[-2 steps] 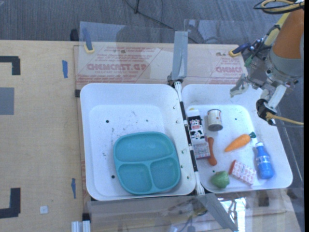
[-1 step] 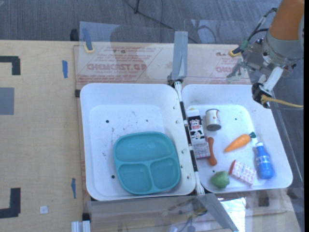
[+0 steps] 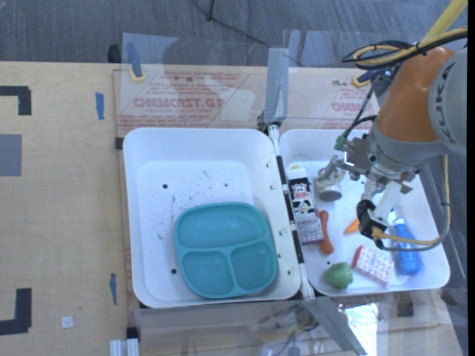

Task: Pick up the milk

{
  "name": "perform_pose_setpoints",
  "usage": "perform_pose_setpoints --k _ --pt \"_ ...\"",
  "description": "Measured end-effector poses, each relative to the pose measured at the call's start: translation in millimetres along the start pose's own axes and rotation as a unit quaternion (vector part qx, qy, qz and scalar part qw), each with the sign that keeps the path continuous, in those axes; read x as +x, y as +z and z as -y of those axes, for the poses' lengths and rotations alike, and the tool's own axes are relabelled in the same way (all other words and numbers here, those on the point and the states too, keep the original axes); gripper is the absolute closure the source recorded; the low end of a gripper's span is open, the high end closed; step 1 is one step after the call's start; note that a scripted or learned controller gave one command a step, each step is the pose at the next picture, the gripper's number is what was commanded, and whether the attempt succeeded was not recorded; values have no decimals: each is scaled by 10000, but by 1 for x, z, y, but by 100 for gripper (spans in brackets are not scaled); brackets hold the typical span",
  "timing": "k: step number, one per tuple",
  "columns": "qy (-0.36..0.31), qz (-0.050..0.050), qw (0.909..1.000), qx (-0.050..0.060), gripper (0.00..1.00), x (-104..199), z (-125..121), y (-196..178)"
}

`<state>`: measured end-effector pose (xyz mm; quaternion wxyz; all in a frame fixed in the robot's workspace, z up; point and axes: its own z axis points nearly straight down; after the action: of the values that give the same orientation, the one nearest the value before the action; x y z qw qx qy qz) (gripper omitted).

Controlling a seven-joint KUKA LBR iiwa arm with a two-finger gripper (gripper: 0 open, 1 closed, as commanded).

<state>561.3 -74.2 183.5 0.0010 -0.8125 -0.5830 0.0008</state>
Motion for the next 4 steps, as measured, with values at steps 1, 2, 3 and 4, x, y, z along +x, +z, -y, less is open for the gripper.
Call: perform_pose_setpoints --k 1,2,3,4 --pt "-84 0 10000 5 0 28 62 0" --pt "353 2 9994 -15 0 -50 -42 -26" --pt "5 -8 10000 -52 0 -16 -21 95" --pt "1557 4 9878 -7 0 25 -49 -1"
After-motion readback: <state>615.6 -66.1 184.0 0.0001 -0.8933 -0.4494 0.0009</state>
